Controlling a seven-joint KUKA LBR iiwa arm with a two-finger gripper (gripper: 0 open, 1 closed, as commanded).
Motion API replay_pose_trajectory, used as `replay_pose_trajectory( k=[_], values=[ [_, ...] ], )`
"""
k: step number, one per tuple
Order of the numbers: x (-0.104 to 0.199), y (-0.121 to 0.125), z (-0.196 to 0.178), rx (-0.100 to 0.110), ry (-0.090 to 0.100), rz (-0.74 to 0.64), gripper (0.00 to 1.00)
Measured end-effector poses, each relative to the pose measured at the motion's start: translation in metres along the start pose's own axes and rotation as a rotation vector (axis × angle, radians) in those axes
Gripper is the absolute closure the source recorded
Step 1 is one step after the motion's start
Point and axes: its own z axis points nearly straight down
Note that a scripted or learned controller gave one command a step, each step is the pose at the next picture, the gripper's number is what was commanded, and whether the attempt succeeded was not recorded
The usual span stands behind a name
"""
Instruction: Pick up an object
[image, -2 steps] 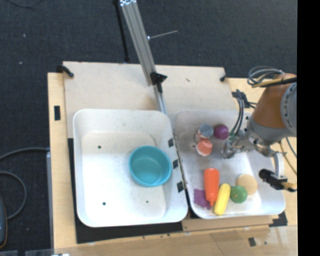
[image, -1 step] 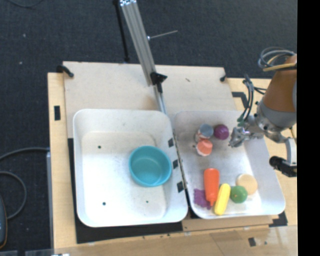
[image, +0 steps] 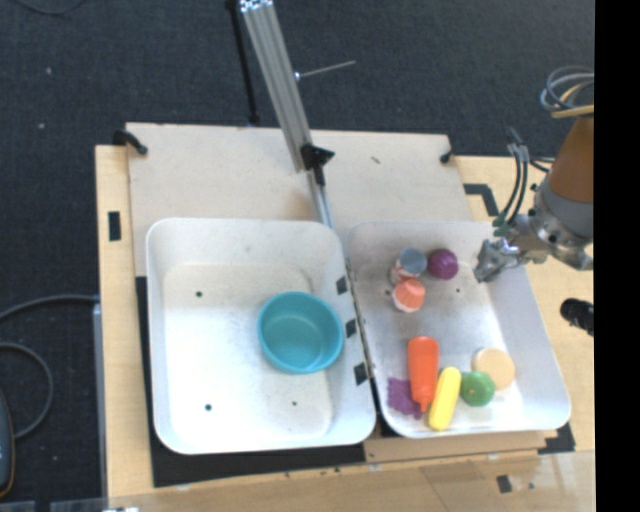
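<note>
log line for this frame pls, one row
stage: approach | gripper: over right bin upper right edge, holding nothing seen | nearest: purple ball | left bin: blue bowl

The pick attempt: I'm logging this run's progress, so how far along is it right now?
Nothing looks picked up yet. The hand sits over the right bin's upper right edge, beside the purple ball, and nothing shows between its fingers. The orange cylinder, yellow piece and green ball lie in that bin. Reaching, closing on one object and lifting remain.
</note>
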Motion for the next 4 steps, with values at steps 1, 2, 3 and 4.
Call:
replay_pose_trajectory(
  k=[1,2,3,4],
  values=[
    [-0.001,0.002,-0.055,0.000,0.000,-0.001,1.00],
    [0.043,0.011,-0.056,0.004,0.001,-0.003,1.00],
    [0.089,0.027,-0.043,0.008,0.001,-0.001,1.00],
    [0.138,0.031,-0.047,0.006,0.002,-0.003,1.00]
  ],
)
